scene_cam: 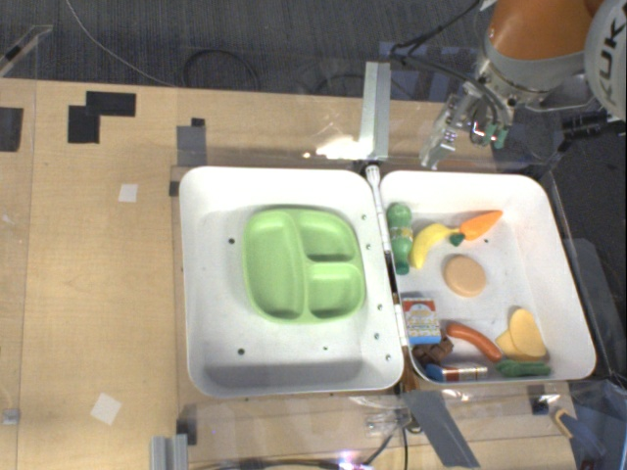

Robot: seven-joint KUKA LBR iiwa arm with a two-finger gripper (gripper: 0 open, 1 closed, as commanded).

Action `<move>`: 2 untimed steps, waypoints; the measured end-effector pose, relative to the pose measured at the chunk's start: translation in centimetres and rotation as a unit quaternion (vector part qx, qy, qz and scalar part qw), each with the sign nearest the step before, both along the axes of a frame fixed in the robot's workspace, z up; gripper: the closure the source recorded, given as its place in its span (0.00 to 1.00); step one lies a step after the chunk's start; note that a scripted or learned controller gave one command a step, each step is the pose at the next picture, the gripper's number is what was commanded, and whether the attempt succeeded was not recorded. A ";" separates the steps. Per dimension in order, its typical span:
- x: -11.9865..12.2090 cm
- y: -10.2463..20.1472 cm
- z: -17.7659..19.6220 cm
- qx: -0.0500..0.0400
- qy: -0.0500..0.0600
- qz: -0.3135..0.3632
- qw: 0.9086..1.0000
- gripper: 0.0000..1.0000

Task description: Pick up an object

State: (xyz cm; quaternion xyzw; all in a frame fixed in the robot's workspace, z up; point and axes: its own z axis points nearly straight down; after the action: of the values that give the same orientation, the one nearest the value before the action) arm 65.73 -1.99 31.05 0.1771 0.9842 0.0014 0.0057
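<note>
In the right bin (563,262), nearest the viewer, a sausage (473,341), a marker (458,371) and a yellow wedge (522,335) are seen; farther back lie a tan disc (464,276), a banana (427,243) and a carrot (479,224). A green divided tray (302,263) is held in the left bin (196,292). Beyond the bins' far edge, the gripper (453,133) is raised, nothing clamped in it; how far it is parted cannot be told.

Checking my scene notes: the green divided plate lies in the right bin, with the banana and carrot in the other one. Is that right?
Not quite. The camera view shows the green divided plate in the left bin; the banana and carrot lie in the right bin.
</note>
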 end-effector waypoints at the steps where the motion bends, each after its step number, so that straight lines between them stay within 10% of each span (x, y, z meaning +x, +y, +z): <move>1: -5.2 2.0 -2.9 0.000 0.002 0.049 0.999 1.00; 2: 0.7 0.6 -1.3 -0.001 0.000 0.105 0.994 1.00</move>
State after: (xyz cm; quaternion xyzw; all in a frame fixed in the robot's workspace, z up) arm 66.44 -1.38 29.78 0.0730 0.9973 0.0006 0.0059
